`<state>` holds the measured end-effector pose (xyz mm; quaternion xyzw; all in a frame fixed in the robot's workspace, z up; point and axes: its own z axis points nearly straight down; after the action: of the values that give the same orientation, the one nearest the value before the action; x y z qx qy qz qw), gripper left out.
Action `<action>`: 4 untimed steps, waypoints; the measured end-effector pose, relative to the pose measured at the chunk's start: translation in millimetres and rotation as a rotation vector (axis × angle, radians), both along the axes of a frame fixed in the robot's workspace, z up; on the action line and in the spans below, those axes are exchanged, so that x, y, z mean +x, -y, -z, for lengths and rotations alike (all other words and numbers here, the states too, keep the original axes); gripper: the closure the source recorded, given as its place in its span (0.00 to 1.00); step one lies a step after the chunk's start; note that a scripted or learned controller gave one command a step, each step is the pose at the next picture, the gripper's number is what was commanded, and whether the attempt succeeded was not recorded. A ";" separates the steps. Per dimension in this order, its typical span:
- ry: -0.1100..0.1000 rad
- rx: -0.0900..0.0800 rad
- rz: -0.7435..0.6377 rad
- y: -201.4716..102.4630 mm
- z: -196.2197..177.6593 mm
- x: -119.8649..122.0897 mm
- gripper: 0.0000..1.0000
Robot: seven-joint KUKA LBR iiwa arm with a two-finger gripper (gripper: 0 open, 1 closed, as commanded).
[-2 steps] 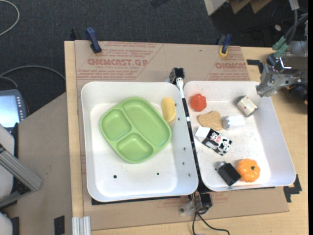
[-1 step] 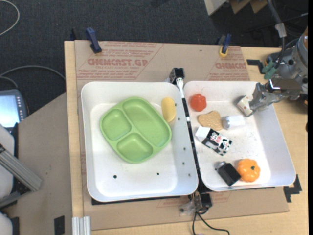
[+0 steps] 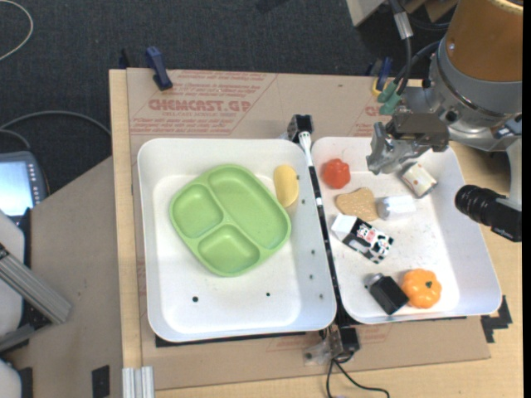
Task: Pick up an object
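Observation:
My gripper (image 3: 388, 162) hangs over the upper part of the right bin (image 3: 473, 247), reaching in from the right. Just left of it lies a red tomato-like piece (image 3: 335, 172). A small white block (image 3: 417, 179) lies just to its right. Below them rest a tan slice (image 3: 357, 202) and a white cylinder (image 3: 398, 206). Further down lie a black-and-white patterned item (image 3: 367, 237), a black box (image 3: 384, 293) and an orange pumpkin (image 3: 421, 288). Nothing shows held in the gripper.
The left bin (image 3: 158, 272) holds a green divided plate (image 3: 230, 219) and a yellow piece (image 3: 285, 185) by its right wall. A black camera-like cylinder (image 3: 489, 208) juts in over the right bin's right edge. A ridge (image 3: 319, 239) separates the bins.

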<state>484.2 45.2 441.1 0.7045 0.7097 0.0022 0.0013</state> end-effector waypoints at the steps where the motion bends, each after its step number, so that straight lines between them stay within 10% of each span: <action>1: -0.008 -0.001 0.004 -51.8 35.3 -5.2 1.00; 2: 0.003 -0.001 0.012 -8.4 -25.1 -4.5 1.00; 3: -0.011 -0.001 0.008 -29.8 99.1 -5.5 1.00; 4: 0.006 0.001 0.005 -46.1 -52.0 -4.5 1.00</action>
<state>479.8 91.3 493.2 0.7061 0.7080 0.0047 0.0032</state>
